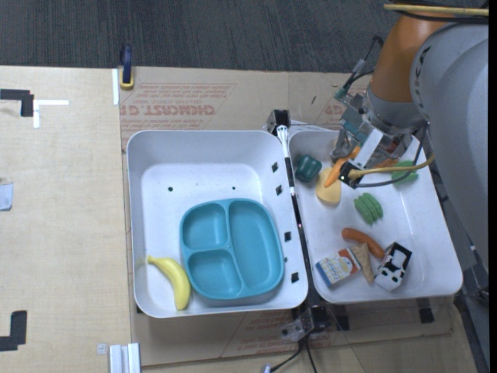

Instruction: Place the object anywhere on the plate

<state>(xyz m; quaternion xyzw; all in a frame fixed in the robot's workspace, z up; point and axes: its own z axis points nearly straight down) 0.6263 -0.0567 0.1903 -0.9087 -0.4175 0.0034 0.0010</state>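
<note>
A blue plate (231, 249) with three compartments lies in the left bin (155, 177). Beside its front left edge rests a yellow banana (175, 280). My gripper (340, 157) hangs low over the back left part of the right bin (435, 231), directly above an orange carrot (332, 176) and a pale yellow piece (329, 193). The gripper's body hides its tips, and I cannot tell whether it touches the carrot. A dark green pepper (308, 167) sits just left of it.
The right bin also holds a ridged green vegetable (369, 207), a green pod (404, 176), a red sausage (363, 241), a small carton (336, 270), a brown slice (363, 262) and a black-and-white cow toy (394, 266). The arm fills the upper right.
</note>
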